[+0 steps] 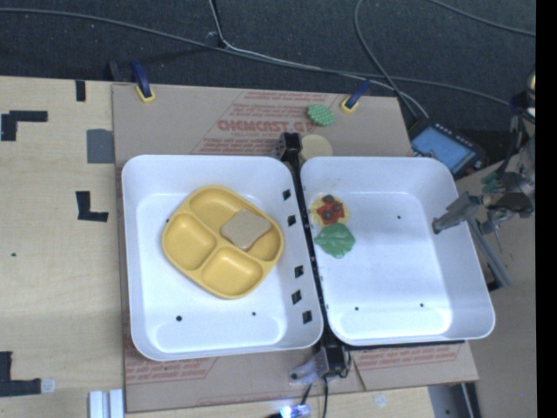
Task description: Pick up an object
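The gripper (442,222), its state impossible to tell, hung at the right bin's (409,320) right rim, not yet reaching, so it needed to cross left toward the green leaf (335,239) beside the divider.

The slim grey metal gripper (444,222) showed at the view's right, its tip a narrow, dull grey piece. Behind it sat a darker mechanical block with small green and reddish spots and thin struts.
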Controlling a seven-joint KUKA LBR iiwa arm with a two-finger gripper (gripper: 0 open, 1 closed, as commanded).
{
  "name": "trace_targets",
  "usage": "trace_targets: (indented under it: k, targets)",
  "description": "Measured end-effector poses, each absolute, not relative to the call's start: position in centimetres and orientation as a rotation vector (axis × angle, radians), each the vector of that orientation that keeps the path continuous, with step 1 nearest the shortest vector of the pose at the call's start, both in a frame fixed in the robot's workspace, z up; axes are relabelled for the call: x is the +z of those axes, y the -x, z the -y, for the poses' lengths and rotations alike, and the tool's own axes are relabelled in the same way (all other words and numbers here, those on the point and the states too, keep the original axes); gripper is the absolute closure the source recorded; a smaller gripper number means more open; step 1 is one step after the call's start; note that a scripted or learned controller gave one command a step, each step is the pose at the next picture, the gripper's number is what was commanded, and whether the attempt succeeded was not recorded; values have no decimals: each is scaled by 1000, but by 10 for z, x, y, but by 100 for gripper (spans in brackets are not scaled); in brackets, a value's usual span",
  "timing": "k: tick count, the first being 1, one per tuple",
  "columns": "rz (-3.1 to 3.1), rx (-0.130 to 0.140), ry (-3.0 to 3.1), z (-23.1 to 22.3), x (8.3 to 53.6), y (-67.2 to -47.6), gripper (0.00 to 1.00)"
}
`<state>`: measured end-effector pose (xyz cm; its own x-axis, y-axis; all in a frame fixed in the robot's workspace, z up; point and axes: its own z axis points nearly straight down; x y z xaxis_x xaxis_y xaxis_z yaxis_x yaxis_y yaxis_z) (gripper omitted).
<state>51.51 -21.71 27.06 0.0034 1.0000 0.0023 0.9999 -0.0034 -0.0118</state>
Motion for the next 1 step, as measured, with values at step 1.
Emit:
trace_targets:
  k: [1]
  targets:
    - [2222,2,2220,216,277,-517,0]
